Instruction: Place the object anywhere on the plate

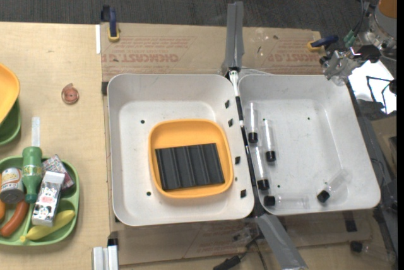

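Here we log an orange plate (189,131) carrying a dark ridged block (190,166) in the left bin (120,136); gripper (339,64) beyond the right bin (353,136), finger state unclear to us.

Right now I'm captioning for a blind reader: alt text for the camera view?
A dark ridged block lies on an orange plate in the left bin; clear tubes lie in the right bin, the gripper above its far corner.
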